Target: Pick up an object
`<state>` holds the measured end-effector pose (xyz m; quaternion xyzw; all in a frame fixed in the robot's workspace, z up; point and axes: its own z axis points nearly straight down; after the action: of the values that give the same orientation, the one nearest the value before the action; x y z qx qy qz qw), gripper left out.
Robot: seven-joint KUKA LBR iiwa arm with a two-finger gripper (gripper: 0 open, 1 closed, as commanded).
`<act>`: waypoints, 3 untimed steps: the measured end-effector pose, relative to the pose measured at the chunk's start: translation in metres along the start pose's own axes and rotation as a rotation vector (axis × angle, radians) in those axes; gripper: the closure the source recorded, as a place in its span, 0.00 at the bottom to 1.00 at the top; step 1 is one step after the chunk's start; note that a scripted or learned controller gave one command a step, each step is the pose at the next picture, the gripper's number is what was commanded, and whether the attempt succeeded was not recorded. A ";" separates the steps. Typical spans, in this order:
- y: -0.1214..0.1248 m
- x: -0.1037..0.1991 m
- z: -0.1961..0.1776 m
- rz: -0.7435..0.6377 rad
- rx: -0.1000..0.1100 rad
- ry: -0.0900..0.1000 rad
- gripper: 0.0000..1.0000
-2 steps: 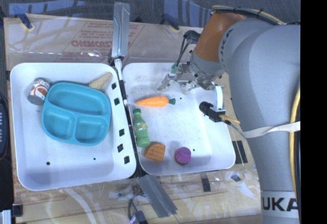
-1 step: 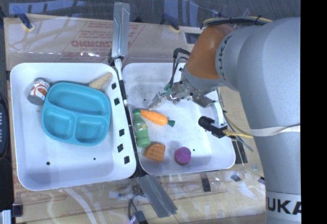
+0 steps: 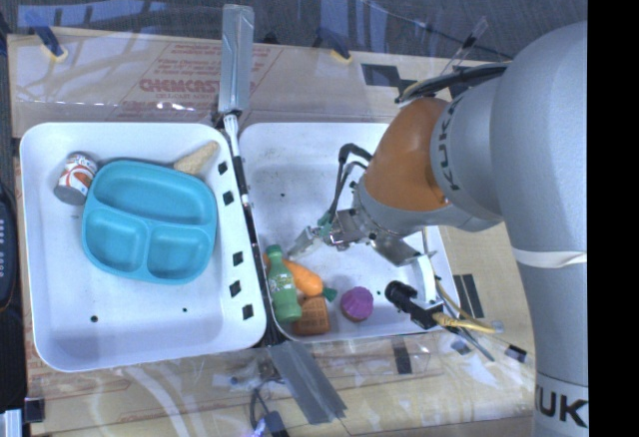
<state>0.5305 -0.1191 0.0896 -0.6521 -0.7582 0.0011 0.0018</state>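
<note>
**Gripper lowered into the right-hand bin, no object yet secured**

Gripper (image 3: 318, 237) of the grey arm (image 3: 479, 166) is shown low inside the right-hand shallow white bin (image 3: 290, 176), just above and beside a cluster of toy items gathered at the bin's near left corner. How far it is opened cannot be told from this view, and no object is seen held by it.

The cluster is made up of a green plastic bottle (image 3: 284, 293) lying along the bin wall, an orange plastic carrot (image 3: 307, 279) touching it, a brown waffle-like piece (image 3: 313, 317) just below the carrot, and a purple rounded toy (image 3: 356, 303) set slightly apart. The carrot is judged the nearest candidate, being just beside the gripper.

In the left-hand shallow white bin (image 3: 120, 325) a blue divided plastic tray (image 3: 150, 220) is seen, with a small printed can (image 3: 74, 176) at its upper left edge and a beige bread-like piece (image 3: 197, 158) at its upper right.

Progress is judged as early: the approach appears made, while the grasp and the lift are left to do. All items are seen resting on the bin floors.
</note>
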 end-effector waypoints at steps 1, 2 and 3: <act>-0.024 0.018 0.000 -0.037 -0.004 -0.005 0.00; -0.026 -0.055 -0.069 -0.139 -0.003 -0.003 0.00; -0.040 -0.015 0.000 -0.138 -0.003 -0.001 0.00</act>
<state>0.4929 -0.1396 0.0901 -0.5981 -0.8014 0.0002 0.0005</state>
